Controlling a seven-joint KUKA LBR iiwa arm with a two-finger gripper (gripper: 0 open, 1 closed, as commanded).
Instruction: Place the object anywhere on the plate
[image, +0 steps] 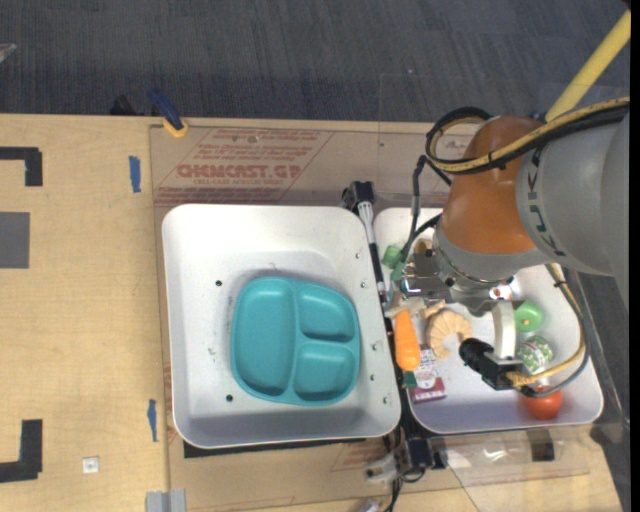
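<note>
Down at the near edge, the right bin (585, 400) shows its clutter: an orange-red ball (543, 403) sits in the near corner, and a small red-and-white packet (428, 378) lies by the left wall. Just beyond the packet, there's the carrot (406, 341), an orange piece lying flat against the bin's left wall, its long axis running near to far; which end is the tip, I cannot tell. It's well apart from the plate, with both bin walls between them. Beside the carrot, a pale ruffled item (444, 327) sits under the wrist. A green round piece (527, 317) and a green speckled one (537, 352) lie to the right.

Over in the left bin (190, 300), the teal plate (296, 340) rests flat, three compartments, nothing on it.

The claw (440, 290) hangs over the right bin, buried beneath the grey arm (580, 200) and its orange band; its opening I cannot tell. Farther back, the table (70, 300) carries a printed cardboard sheet (245, 160).
</note>
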